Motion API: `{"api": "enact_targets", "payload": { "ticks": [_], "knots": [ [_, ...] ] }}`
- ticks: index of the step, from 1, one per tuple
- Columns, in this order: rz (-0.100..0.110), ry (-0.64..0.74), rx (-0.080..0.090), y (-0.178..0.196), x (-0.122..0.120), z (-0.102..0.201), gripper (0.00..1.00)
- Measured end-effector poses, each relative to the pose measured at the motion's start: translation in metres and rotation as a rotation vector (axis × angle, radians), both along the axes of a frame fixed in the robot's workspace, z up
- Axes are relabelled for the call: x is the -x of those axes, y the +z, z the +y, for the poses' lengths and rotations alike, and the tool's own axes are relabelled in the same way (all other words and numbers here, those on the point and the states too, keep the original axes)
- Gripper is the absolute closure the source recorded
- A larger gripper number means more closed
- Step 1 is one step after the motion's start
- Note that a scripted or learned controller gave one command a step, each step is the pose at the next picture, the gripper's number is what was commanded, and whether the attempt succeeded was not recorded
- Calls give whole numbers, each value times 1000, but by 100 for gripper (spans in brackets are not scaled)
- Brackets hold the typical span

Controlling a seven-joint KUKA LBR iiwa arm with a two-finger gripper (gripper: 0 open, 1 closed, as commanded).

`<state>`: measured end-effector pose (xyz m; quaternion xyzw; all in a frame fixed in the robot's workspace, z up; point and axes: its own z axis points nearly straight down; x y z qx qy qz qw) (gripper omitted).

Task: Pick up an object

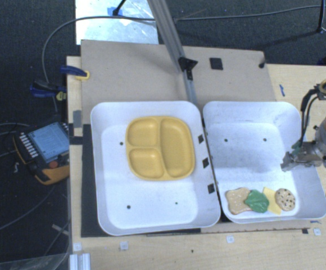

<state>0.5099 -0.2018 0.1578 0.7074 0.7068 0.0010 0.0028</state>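
In the right bin, several toy food pieces lie along the front edge: a tan bread slice, a green leaf, a yellow cheese piece and a round speckled cookie. My gripper sits at the right rim of that bin, above and behind the cookie, apart from all the pieces. Nothing shows between its tips.
The left bin holds a yellow divided plate. A grey pole slants across the cardboard behind the bins. A handheld device with cables lies on the floor to the left.
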Motion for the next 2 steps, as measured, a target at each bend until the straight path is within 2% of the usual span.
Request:
{"api": "enact_targets", "payload": {
  "ticks": [1, 2],
  "knots": [
    [-3, 6, 1, 62, -9, -1, 100],
    [1, 6, -1, 78, -10, -2, 100]
  ]
}}
